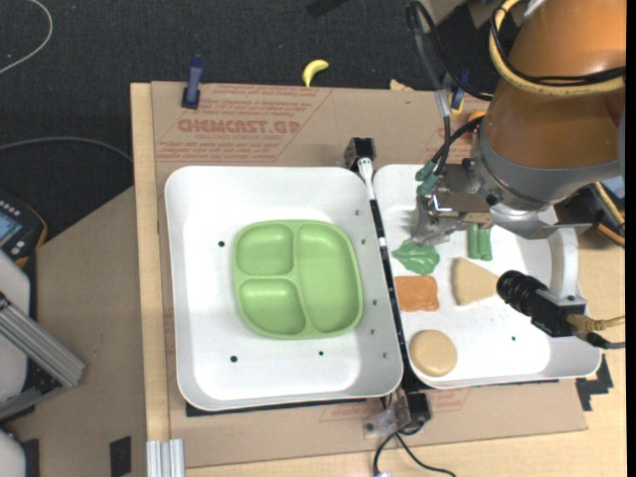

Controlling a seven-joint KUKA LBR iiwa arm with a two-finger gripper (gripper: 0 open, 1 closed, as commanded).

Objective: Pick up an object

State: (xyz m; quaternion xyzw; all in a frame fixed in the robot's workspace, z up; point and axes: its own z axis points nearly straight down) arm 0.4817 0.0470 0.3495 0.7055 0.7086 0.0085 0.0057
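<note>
Where gripper [433,227] hangs above green piece [415,257], wrist [542,157] blocks view; open or closed, cannot tell.

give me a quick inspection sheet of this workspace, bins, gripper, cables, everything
surface: brown cardboard sheet under two shallow white bins side by side, left bin and right bin.
job's things: in the right bin, a green leafy piece, a green bar, an orange square block, a pale wedge, a tan round disc.
clutter: light green divided plastic plate in the left bin.
grippers: gripper over the right bin, just above the green leafy piece; grip cannot be made out.
cables: thin white cable looped on the floor, upper left.
surroundings: dark floor; blue clip and yellow curved piece at the cardboard's far edge.
</note>
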